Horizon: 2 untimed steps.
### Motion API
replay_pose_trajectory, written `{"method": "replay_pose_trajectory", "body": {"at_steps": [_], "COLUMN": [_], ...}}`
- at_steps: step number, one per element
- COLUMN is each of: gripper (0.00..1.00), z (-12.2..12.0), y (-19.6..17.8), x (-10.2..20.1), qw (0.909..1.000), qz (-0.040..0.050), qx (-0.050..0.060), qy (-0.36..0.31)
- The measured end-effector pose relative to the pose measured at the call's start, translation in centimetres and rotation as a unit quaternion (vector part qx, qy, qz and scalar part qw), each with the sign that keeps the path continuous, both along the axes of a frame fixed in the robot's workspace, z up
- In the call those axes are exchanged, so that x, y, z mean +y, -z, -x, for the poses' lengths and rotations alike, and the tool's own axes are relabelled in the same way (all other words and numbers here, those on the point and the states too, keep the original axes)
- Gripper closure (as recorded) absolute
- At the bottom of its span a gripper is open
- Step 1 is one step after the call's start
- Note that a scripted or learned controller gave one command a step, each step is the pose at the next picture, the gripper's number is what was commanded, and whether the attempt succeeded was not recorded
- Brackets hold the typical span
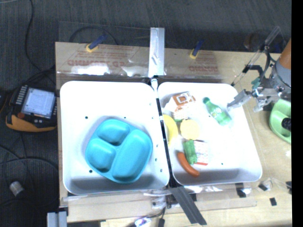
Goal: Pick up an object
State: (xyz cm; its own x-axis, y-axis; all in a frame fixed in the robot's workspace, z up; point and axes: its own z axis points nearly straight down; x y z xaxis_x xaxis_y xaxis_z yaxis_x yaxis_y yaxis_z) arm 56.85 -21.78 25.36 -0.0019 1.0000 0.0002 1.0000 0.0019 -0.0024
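Note:
The right bin (246,141) holds several small items. A green bottle (216,110) lies near its back right. An orange-and-white box (182,101) sits at the back, with a yellow banana (170,127) and a pale yellow round piece (191,129) in the middle. Toward the front lie a white carton with a green item (196,151) and an orange sausage shape (188,164). My gripper (247,103) hovers over the bin's right rim, just right of the green bottle. It is open, with nothing between its fingers (235,101).
The left bin (75,103) carries a blue divided tray (118,149). A green object (280,117) rests on the bench right of the right bin, under the arm (285,63). A handheld device (33,107) lies on the floor to the left.

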Motion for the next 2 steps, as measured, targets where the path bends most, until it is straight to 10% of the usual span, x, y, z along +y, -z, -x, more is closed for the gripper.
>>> {"method": "replay_pose_trajectory", "body": {"at_steps": [2], "gripper": [0.00], "z": [-8.5], "y": [14.6], "x": [1.7], "qw": [0.9995], "qz": [0.0016], "qx": [0.000], "qy": [-0.030]}}
